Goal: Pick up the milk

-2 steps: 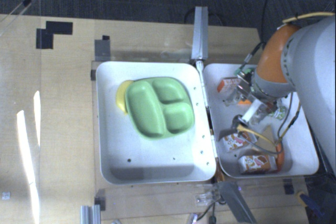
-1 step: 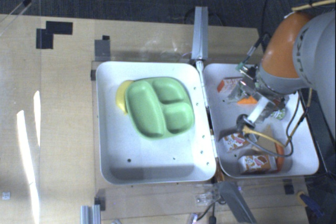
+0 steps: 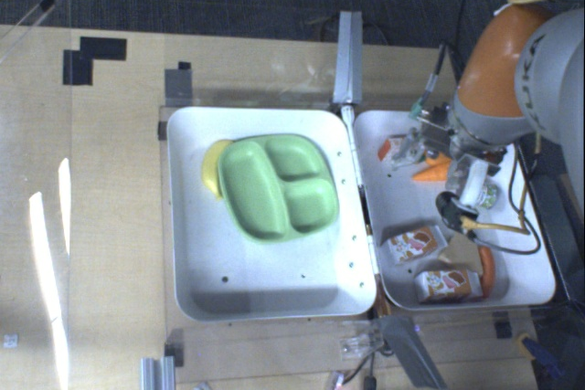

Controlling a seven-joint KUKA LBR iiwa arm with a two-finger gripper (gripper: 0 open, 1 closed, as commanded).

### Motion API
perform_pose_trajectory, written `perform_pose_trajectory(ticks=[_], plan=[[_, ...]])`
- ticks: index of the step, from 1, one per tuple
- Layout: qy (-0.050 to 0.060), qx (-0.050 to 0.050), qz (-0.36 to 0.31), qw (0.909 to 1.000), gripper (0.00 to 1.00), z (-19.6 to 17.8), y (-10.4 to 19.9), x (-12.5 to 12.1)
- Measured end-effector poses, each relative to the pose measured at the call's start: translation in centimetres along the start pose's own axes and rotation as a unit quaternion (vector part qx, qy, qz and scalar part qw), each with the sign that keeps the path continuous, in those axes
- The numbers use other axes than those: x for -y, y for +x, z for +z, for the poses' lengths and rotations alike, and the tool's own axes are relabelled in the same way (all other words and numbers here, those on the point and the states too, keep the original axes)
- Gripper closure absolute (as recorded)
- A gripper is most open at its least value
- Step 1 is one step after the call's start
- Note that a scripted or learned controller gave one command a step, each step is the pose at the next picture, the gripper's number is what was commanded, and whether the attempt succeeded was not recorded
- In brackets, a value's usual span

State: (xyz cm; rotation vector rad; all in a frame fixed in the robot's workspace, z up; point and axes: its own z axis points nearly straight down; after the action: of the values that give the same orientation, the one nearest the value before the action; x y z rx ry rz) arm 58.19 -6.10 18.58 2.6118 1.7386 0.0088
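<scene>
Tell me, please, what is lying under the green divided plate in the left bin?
A yellow object pokes out from under the green divided plate at its left edge, resting on the left bin floor. Most of it is covered, so its identity is unclear.

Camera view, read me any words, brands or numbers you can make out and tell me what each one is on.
None can be read.
Small white and brown carton: printed front, too blurred to read.
Brown and white carton lying near the right white bin's front edge: print too blurred.
Green divided plastic plate: no text.
</scene>
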Motion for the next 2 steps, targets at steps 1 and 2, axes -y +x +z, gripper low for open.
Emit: perform_pose_trajectory(ticks=[1, 2], plan=[[0.000, 0.000, -0.162, 0.9868, 0.00, 9.4, -5.9, 2.1], [-0.007, 0.000, -0.258, 0.9660, 0.00, 9.5, -5.6, 7.4]])
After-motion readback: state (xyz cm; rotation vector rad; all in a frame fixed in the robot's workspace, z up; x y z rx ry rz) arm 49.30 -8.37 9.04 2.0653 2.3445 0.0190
